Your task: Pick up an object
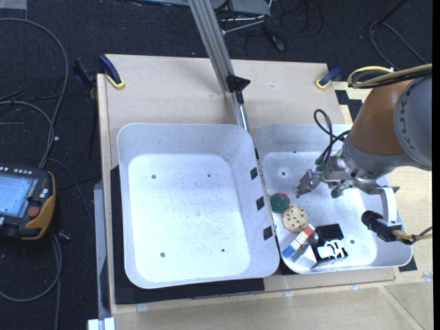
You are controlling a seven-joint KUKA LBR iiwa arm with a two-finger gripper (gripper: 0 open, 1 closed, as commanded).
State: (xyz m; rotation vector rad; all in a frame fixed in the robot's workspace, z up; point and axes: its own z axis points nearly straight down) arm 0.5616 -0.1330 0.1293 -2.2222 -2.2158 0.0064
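In the right bin (313, 146) lie several small things. A dark green round piece (280, 201) sits by the bin's left wall. Just below it is a tan speckled disc (295, 218). Lower still are a white tube with red and blue ends (299, 243), a black block (329, 232) and a black-and-white box (331, 251). My gripper (320, 186) hangs over the middle of this bin, up and to the right of the green piece. Its two fingers are spread open with nothing between them.
The left bin (185, 198) is next to the right one, and black clips (260, 201) sit on the shared wall. A grey metal pole (216, 43) slants in from the top to the bins' junction. A black cable (323, 126) loops above my wrist.
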